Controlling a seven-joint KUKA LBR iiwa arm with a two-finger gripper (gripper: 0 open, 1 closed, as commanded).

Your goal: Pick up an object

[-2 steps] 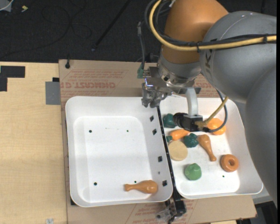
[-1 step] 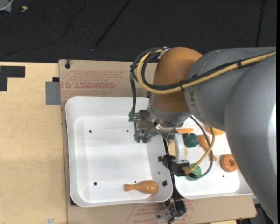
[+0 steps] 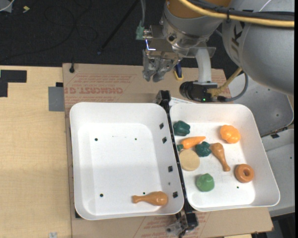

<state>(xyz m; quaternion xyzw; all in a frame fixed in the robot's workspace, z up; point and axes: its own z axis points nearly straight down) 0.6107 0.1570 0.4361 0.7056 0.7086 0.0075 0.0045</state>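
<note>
Hanging beyond the far rim of the left white plastic bin (image 3: 84,133), the gripper (image 3: 155,72) is seen with nothing between its narrowly parted fingers; the tan toy drumstick (image 3: 150,199) lies crosswise by that bin's near rim.

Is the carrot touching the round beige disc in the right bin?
Cannot tell. In the camera view the carrot lies just above the beige disc, too close to show contact or gap.

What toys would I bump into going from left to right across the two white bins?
Drumstick in the left bin → dark green toy → carrot → green pepper → orange fruit → donut.
</note>
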